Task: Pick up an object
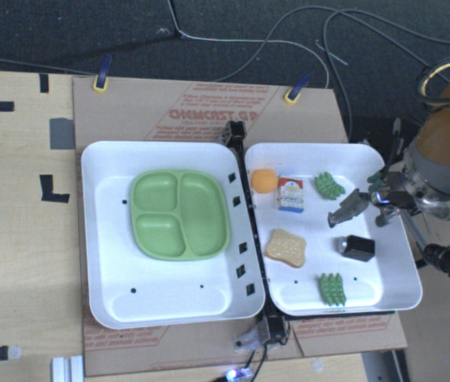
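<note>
The two-finger gripper [360, 211] hangs over the right part of the right-hand shallow white bin [392, 297], at the right of the frame. Its fingers stand apart: one dark grey finger [346, 208] slants down and to the left, the other [385, 216] is a shorter dark stub closer to the wrist. Nothing sits between them.

Just below the fingers, a small black block [357, 247] lies on the bin floor, apart from the fingertips. Up and to the left of the gripper is a green ridged plastic piece [329, 185], and near the bin's lower edge lies a second green ridged piece [332, 289]. Further left, in the upper middle of the bin, a small white, red and blue carton [291, 194] stands beside an orange ball [264, 181], which sits close to the bin's left wall. Below them rests a tan slice of toy bread [286, 247].

Behind the gripper, the grey arm with its orange band [441, 138] enters from the right edge of the frame.

The left-hand shallow white bin [106, 293] holds a light green plate with three compartments [181, 215], lying flat at its centre. Both bins rest on a brown cardboard sheet with red printing [201, 110], laid on the pale wooden bench [18, 237]. Black cables [233, 42] trail across the dark surface at the top of the frame.
</note>
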